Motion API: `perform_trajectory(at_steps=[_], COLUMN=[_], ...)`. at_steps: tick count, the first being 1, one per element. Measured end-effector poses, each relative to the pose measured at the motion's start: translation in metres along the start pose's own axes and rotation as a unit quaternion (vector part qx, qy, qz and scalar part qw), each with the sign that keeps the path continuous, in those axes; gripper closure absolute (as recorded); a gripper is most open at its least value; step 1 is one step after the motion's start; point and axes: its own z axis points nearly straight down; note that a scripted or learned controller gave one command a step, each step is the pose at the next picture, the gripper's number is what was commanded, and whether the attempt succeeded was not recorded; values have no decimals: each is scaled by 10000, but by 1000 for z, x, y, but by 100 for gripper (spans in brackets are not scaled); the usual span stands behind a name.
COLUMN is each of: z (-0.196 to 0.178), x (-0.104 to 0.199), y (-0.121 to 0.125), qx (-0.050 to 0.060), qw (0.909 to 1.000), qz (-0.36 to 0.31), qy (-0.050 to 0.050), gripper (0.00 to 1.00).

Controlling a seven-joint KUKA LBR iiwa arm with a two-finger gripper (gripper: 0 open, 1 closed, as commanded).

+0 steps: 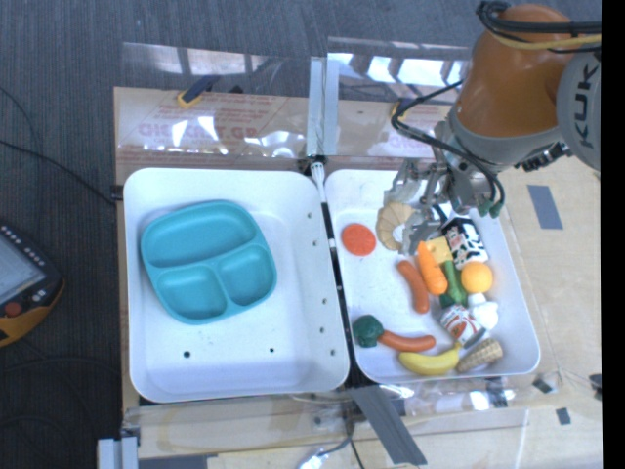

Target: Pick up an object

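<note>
The gripper [422, 211] is low in the right bin [376, 355], at the far end of the toy food [441, 291], just beside a pale bread piece [393, 225]. I cannot tell its grip. Nothing looks lifted yet, so picking up is left.

left bin [166, 360]: divided tray [207, 259] inside | right bin [376, 281]: toy foods, banana [428, 362] nearest front
</note>
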Motion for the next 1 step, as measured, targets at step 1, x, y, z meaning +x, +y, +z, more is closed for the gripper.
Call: perform_trajectory(at_steps=[1], z=[21], x=[-32], y=[-99], qx=[-5], qw=[9757], qz=[-2193], qy=[-2], gripper=[100])
